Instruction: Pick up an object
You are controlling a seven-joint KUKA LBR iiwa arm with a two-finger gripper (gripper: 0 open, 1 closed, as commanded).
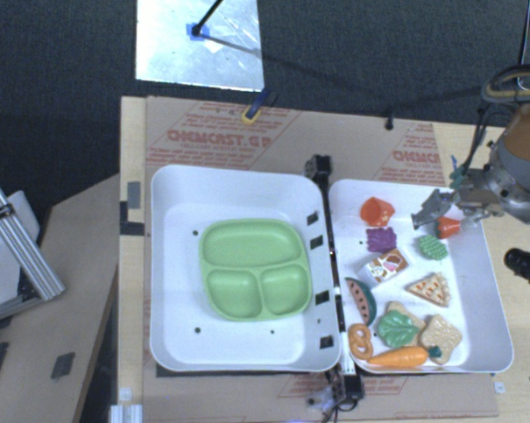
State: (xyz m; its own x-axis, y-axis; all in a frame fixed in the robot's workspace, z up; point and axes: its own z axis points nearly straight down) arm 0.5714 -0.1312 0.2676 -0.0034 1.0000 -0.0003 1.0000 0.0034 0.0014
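Hand (442,216) over right bin's (494,295) far edge, beside red toy (449,227)

Robot lab: bench (89,234), white bins (173,211), toy food.

Bench (128,244): light wood surface. A cardboard sheet (277,137) with red print lies flat on it. Two white bins rest side by side on the sheet: left bin (170,272), right bin (489,304), inner edges touching along a black divider (328,262).
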